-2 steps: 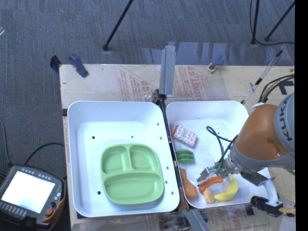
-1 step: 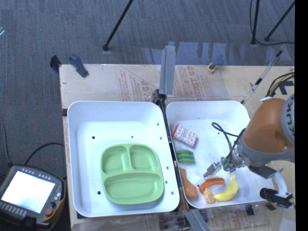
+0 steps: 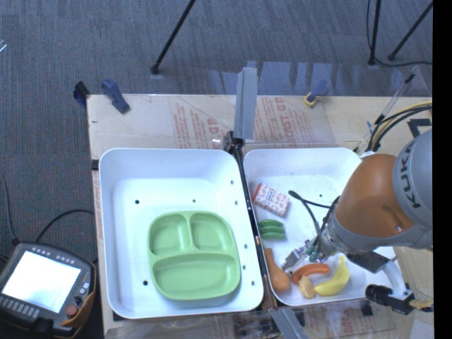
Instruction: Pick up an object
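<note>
Bench (image 3: 176,122) of pale board with red print. On it, left bin (image 3: 116,189) and right bin (image 3: 311,157) touching side by side; beyond the left bin, blue clamps (image 3: 113,95) at the bench's far-left corner.

Two white bins: left bin (image 3: 116,189), right bin (image 3: 318,162). Light green divided tray (image 3: 194,256). Small packet (image 3: 272,199), white and red-orange pattern. Dark green ribbed item (image 3: 271,229). Orange carrot-shaped piece (image 3: 277,272). Red-orange strip (image 3: 311,269). Yellow banana (image 3: 335,278). Small orange-yellow chunk (image 3: 306,287). Arm (image 3: 395,196) grey, orange band, black lettering. Bench top (image 3: 162,122) tan cardboard, red print. Blue clamps (image 3: 114,95). Floor (image 3: 85,34) dark grey-blue carpet. Pendant (image 3: 44,286) dark grey, white screen, orange trim.
</note>
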